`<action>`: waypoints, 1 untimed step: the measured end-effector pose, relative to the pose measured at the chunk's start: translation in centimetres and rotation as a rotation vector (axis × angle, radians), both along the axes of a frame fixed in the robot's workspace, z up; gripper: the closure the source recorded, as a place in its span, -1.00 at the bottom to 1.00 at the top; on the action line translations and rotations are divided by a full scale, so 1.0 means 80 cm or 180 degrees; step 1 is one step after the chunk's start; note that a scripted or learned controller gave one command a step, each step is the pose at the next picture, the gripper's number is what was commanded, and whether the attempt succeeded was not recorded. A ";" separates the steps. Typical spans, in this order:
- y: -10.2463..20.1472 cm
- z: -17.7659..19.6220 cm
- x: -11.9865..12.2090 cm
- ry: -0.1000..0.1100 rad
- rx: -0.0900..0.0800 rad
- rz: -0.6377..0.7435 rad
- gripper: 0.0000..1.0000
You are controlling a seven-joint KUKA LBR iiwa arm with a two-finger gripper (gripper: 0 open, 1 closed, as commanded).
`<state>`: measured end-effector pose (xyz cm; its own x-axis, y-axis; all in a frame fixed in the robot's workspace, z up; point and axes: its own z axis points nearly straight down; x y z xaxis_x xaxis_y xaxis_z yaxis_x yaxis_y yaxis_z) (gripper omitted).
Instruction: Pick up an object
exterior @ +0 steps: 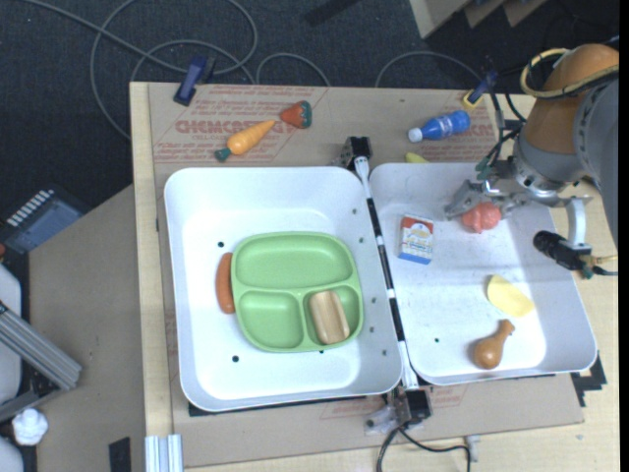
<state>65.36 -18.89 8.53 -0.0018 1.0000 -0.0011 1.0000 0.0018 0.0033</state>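
Observation:
My gripper (484, 201) hangs low over the far part of the right bin (550, 362), directly on top of a round pink-red object (482, 218) that lies on the bin floor. Its tips are hidden against that object. The same bin holds a small white carton with an orange label (417, 239), a pale yellow piece (509, 296) and a brown drumstick-shaped toy (490, 344). In the left bin (197, 205) a green divided plate (295, 288) carries a tan bread roll (329, 316), and an orange-red sausage (226, 281) lies beside the plate's left edge.
On the bench behind the bins lie a toy carrot (257, 134) and a blue-and-white bottle (440, 126). A black clamp (358, 151) sits where the bins meet. A black arm attachment (562, 251) overhangs the right bin's right side. Cables loop on the floor beyond.

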 end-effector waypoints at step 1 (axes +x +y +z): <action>-0.001 0.016 0.002 -0.0022 -0.0011 0.0003 1.00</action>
